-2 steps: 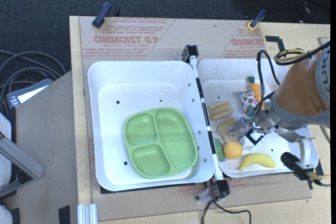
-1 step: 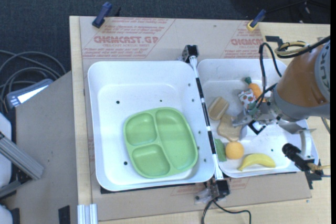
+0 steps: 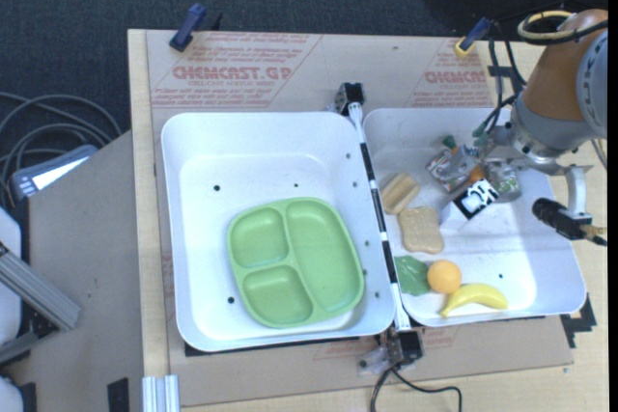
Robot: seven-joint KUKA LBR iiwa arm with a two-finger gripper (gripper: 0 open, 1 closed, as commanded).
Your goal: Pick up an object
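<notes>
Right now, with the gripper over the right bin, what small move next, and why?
Probably a short descent toward the bread slice. The gripper hangs in the right bin just up and right of it, with nothing visibly held, and the bread roll lies close on the left.

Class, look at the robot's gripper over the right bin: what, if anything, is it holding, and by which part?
It cannot be told. The gripper hangs low over the right bin, above the bread pieces, but its tip is too cluttered to show anything between it.

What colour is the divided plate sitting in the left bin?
Light green; the divided three-compartment plate shows clearly in the camera view.
</notes>
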